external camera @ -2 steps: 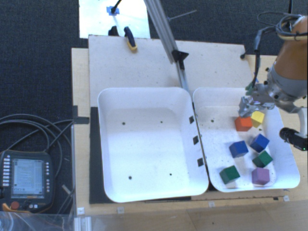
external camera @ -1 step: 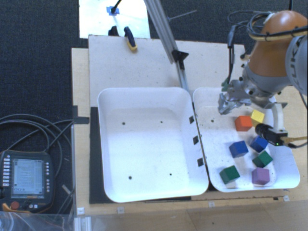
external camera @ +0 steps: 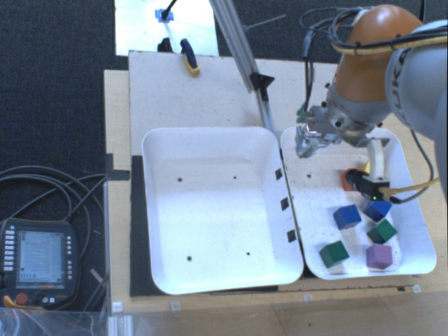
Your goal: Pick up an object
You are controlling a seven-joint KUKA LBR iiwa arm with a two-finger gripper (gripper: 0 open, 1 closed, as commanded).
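My gripper [external camera: 306,148] hangs over the upper left part of the right bin [external camera: 315,187], and nothing shows between its fingers. Below it, toward the bin's lower right, lie several blocks: a blue block [external camera: 347,216], a smaller blue block [external camera: 379,210], a green block [external camera: 334,253], a dark green block [external camera: 382,232] and a purple block [external camera: 379,256]. An orange object [external camera: 348,179] sits partly hidden behind a black part of the arm at the bin's right side.
The left bin [external camera: 210,208] lies beside the right one, with black clips along their shared edge. A slanted metal pole [external camera: 238,40] rises behind the bins. A teach pendant [external camera: 38,261] with cables sits at the lower left, off the bench.
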